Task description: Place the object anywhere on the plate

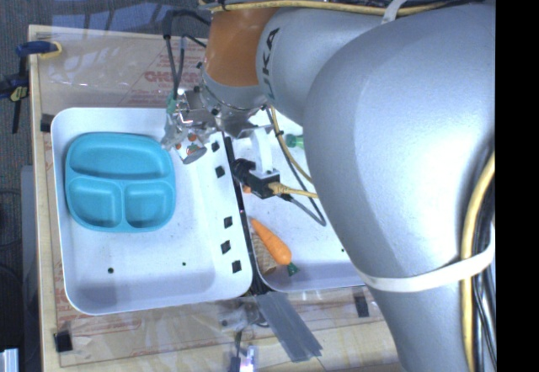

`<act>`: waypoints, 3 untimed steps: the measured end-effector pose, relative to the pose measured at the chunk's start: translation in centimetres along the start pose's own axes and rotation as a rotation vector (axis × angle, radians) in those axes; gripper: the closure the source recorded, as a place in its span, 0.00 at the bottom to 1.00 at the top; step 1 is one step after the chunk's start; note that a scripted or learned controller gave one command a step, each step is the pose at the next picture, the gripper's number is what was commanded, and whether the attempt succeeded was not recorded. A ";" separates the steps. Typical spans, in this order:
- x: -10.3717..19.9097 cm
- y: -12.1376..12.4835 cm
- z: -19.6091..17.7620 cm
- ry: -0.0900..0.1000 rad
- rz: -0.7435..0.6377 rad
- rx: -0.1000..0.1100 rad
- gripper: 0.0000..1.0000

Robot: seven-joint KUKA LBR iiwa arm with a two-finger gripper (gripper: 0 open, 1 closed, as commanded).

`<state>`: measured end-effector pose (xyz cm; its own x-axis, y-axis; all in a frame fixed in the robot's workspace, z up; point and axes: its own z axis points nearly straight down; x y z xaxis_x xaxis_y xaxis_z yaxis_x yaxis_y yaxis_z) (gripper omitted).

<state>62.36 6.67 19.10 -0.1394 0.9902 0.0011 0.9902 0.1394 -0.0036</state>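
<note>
A light blue plate with three compartments lies in the left part of the left white bin. My gripper hangs over the left bin just beside the plate's upper right corner, near the divider between the bins. An orange carrot with a green stub lies in the right bin, close to the divider and toward the front. The big grey arm covers most of the right bin.
A brownish brush-like object lies partly under the carrot. A small green thing peeks out by the arm at the back of the right bin. A black-marked divider runs between the bins. A blue clamp sits at the bench's far left corner.
</note>
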 end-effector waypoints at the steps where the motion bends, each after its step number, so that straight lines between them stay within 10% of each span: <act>1: -0.1 0.0 0.0 -0.001 0.001 0.000 0.00; 2: 0.0 0.0 -1.0 0.000 -0.007 0.002 1.00; 3: 0.1 0.0 -1.0 -0.001 -0.007 0.003 0.00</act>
<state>62.36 6.72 20.07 -0.1464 0.9892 0.0005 0.9892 0.1464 -0.0063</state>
